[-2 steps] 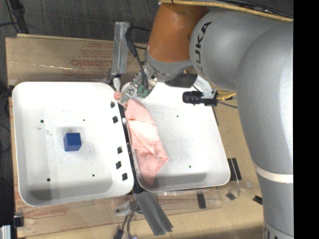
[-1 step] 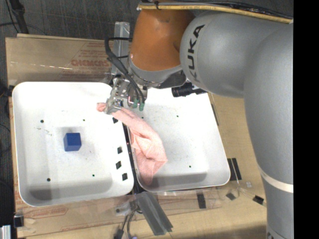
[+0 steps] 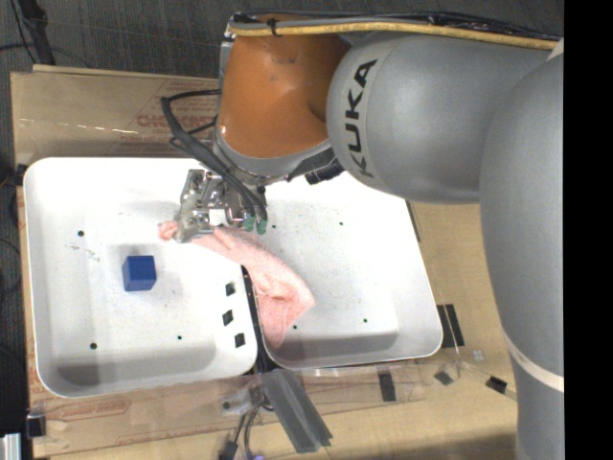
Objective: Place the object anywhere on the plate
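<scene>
The gripper (image 3: 225, 217) sits low over the pink cloth (image 3: 259, 276), which drapes across the wall between the two bins (image 3: 57, 199); its near end reaches the fingers, though I can't tell whether they're pinching it. Limp fabric could slide free or snag on that wall when raised.

Arm casing: you see smooth grey housing (image 3: 431, 113) with "KUKA" lettered in dark capitals.
Band: a glossy orange ring (image 3: 273, 89) sits above the wrist.
Cables: black leads (image 3: 187, 127) loop beside the orange band.
Gripper (image 3: 222, 220): your tool is bare silvery metal, with small green tips.
</scene>
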Tool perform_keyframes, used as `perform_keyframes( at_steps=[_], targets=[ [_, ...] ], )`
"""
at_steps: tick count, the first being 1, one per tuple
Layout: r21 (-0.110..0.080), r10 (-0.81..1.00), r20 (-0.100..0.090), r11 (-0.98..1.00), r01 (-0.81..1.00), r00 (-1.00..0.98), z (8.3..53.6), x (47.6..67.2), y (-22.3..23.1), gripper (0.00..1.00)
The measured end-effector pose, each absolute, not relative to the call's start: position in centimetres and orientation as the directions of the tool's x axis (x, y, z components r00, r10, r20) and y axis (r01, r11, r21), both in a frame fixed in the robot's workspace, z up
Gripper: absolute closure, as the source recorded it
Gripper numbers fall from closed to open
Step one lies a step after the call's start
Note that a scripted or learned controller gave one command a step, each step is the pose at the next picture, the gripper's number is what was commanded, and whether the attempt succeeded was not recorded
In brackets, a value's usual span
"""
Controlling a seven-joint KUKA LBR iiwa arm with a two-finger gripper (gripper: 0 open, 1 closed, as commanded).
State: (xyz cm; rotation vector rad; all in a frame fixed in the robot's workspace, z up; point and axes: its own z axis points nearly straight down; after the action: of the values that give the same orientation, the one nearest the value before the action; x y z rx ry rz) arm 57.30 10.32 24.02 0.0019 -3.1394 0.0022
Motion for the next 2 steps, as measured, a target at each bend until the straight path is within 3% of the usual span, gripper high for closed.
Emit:
perform_keyframes(
  at_steps=[1, 2],
  targets=[
    [-0.002, -0.007, 0.003, 1.0, -0.007, -1.0, 24.0, 55.3, 14.5, 1.0],
    [-0.002, -0.006, 0.003, 1.0, -0.006, -1.0, 23.2, 51.9, 18.2, 1.0]
  ],
)
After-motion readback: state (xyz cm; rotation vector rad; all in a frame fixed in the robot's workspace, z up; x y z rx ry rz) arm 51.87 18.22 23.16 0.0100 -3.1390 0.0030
